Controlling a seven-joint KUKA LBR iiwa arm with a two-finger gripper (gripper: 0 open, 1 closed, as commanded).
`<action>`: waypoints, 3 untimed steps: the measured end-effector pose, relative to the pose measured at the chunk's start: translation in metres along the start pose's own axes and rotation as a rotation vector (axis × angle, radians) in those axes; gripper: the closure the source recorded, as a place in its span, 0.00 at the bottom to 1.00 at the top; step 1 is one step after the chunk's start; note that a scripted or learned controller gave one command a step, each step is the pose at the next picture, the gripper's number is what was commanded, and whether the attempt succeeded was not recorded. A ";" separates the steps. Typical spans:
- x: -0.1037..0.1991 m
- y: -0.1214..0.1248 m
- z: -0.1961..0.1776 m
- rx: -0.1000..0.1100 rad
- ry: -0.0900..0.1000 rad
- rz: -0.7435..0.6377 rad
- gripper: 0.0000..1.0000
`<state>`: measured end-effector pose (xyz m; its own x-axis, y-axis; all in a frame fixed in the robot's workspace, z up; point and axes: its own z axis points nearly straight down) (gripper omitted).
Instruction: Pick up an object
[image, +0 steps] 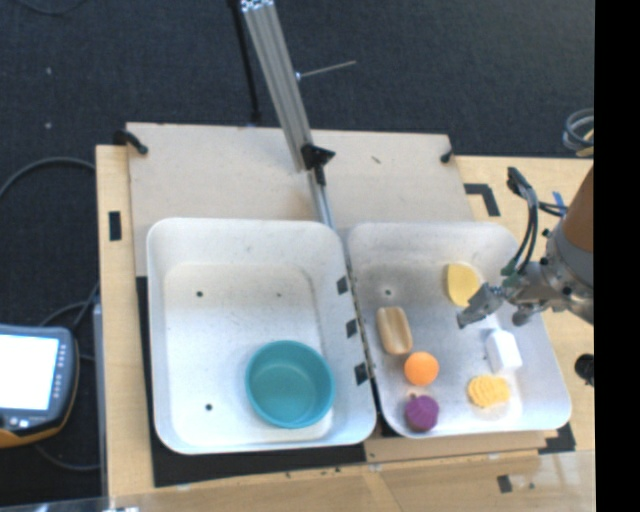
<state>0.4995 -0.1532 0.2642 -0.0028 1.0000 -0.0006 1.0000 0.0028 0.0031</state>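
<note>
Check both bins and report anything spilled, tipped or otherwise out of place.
Nothing stands out. The teal round bowl sits upright in the left white bin; the tan bread-shaped toy, orange ball and purple round toy lie apart in the right white bin.

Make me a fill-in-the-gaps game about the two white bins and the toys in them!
1. The teal bowl sits in the ____ bin.
2. The orange ball lies just above the ____ ball.
3. The pincer hovers over the ____ bin.
4. The white block lies just above a ____ toy near the bin's front edge.

Missing words: left; purple; right; yellow
</note>
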 end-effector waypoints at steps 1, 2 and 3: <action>0.000 0.000 0.000 0.000 0.000 0.002 0.00; -0.001 0.005 0.044 0.005 -0.001 0.003 0.00; -0.002 -0.004 0.102 0.008 0.001 0.003 0.00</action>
<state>0.4960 -0.1552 0.1619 0.0004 1.0000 -0.0001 1.0000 -0.0004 -0.0050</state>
